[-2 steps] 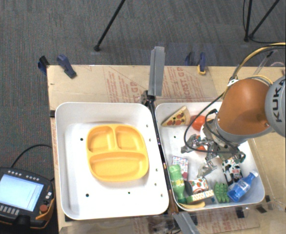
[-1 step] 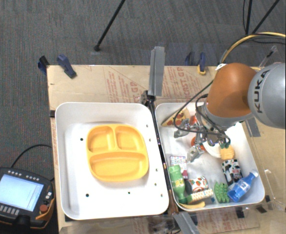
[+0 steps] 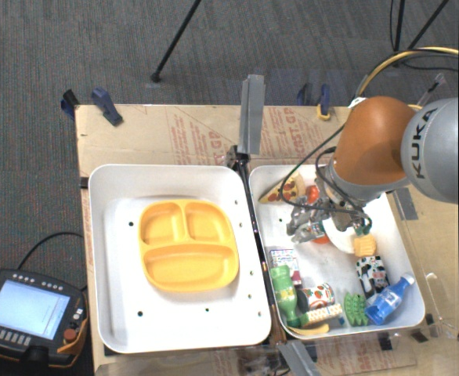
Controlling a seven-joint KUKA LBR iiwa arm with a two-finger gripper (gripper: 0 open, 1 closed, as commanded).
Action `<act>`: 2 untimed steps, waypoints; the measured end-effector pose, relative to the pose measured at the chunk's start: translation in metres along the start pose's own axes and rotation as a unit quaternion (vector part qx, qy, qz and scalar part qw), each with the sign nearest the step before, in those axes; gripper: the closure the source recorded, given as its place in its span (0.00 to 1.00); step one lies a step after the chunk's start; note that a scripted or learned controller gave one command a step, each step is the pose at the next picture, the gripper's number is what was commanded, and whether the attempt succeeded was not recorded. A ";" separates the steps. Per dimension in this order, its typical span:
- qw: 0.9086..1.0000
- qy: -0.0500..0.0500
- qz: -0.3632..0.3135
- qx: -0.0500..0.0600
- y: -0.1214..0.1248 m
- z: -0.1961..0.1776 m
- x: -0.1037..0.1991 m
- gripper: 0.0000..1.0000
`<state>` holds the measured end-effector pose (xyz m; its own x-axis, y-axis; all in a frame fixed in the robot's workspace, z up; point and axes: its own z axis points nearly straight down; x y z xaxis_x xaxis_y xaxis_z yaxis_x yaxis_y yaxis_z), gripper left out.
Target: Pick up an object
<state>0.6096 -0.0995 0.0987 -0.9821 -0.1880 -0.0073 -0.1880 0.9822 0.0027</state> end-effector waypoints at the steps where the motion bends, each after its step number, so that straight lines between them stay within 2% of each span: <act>1: 1.000 -0.005 -0.027 0.001 0.076 -0.096 -0.054 1.00; 2: 0.998 0.000 -0.068 0.001 0.085 -0.131 -0.054 1.00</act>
